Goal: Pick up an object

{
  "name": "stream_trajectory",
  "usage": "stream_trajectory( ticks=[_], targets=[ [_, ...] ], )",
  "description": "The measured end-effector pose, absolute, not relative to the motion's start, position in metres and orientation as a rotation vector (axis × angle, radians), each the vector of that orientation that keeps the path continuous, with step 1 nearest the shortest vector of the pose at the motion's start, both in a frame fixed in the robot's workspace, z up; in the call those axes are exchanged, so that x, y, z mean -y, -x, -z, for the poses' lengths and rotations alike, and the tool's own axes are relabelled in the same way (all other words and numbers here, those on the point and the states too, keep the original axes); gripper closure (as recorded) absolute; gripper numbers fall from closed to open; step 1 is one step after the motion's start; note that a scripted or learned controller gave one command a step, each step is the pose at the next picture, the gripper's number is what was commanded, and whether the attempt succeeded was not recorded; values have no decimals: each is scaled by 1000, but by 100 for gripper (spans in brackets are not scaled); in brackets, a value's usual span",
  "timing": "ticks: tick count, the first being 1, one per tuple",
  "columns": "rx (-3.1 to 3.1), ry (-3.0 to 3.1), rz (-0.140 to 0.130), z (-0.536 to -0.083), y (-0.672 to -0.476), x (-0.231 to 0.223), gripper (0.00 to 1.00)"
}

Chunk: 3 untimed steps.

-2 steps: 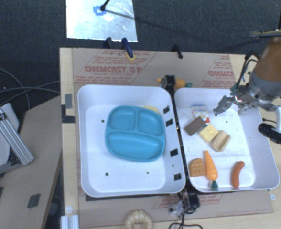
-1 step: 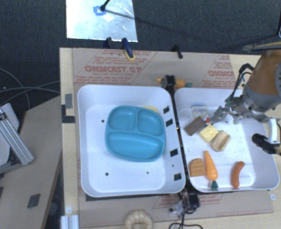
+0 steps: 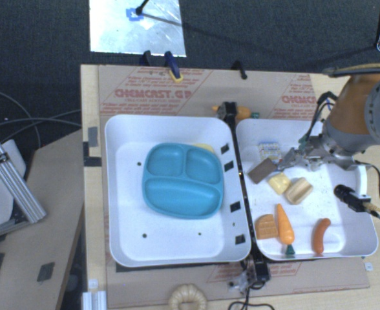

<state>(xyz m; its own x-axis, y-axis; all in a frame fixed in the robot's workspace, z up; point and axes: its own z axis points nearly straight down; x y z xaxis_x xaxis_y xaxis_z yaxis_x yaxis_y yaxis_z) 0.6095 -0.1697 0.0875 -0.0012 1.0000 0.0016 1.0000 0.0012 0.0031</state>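
Observation:
My gripper [image 3: 284, 163] reaches in from the right, low over the upper left of the right bin [image 3: 364, 237]. Its tip is right next to a flat brown piece [image 3: 262, 171]; I cannot tell whether they touch. Just below lie a pale yellow chunk [image 3: 279, 183] and a beige bread-like piece [image 3: 298, 191]. A small printed packet [image 3: 268, 150] lies just above the tip. Near the front edge are an orange carrot [image 3: 284, 223], a tan cracker [image 3: 265, 227] and a reddish sausage [image 3: 320, 235].
The left bin [image 3: 128, 237] holds a blue divided plate [image 3: 181, 179] with something yellow [image 3: 205, 148] peeking out behind it. Black clips [image 3: 234, 205] line the wall between the bins. An orange item [image 3: 242, 113] sits on the bench behind the bins.

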Motion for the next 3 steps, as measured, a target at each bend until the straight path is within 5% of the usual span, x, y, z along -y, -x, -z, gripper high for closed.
stream_trajectory(
  ticks=[1,3],
  targets=[
    [-2216,-2211,-11,-101,-612,171,100],
    [-2218,-2214,-7,-206,-617,185,100]
  ],
)
